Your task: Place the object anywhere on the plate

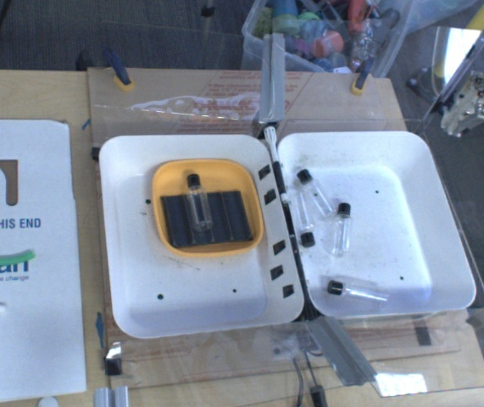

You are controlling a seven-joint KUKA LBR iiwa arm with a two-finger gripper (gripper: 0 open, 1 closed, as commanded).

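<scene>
One clear vial [197, 203] lies on the yellow plate [167, 181] in the left bin [123, 253]; light, slick, fragile glass, which I would grip mid-body. My gripper's state: cannot tell.

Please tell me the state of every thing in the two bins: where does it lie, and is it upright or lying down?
Yellow plate: flat in the left bin.
Black pad: lying on the plate.
Vial on the pad: lying down, capped.
Four vials: lying down, capped, loose in the right bin.
</scene>
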